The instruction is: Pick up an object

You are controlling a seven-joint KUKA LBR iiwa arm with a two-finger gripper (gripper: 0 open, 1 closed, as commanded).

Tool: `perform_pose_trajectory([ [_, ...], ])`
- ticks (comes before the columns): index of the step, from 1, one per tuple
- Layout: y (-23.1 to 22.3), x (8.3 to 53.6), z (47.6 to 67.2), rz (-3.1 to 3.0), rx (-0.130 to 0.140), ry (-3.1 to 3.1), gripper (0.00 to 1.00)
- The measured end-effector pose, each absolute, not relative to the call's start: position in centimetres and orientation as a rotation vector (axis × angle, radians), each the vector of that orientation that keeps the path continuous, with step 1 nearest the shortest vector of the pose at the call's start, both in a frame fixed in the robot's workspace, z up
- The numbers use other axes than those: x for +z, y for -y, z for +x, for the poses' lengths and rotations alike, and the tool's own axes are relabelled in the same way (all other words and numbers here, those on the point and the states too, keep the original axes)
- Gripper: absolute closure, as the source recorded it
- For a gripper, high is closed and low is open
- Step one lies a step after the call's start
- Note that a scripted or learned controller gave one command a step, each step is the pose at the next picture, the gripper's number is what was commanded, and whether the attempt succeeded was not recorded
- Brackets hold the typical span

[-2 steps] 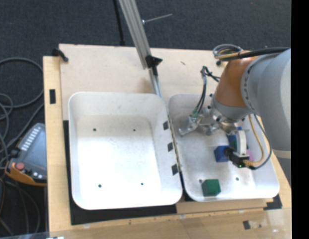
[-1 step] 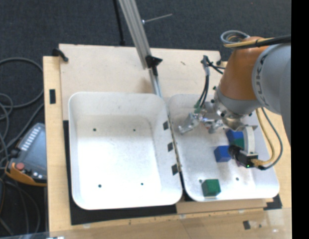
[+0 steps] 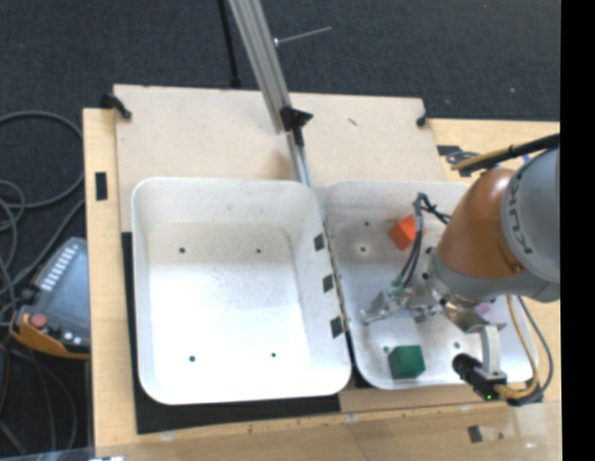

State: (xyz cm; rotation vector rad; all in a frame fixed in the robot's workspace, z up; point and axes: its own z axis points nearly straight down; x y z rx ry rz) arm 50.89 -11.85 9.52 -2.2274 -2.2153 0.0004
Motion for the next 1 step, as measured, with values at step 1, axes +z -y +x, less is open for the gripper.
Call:
perform_pose_trajectory([
  [1,15.09,9.81,62.28,-2.223,-0.005,2.232,0.0],
])
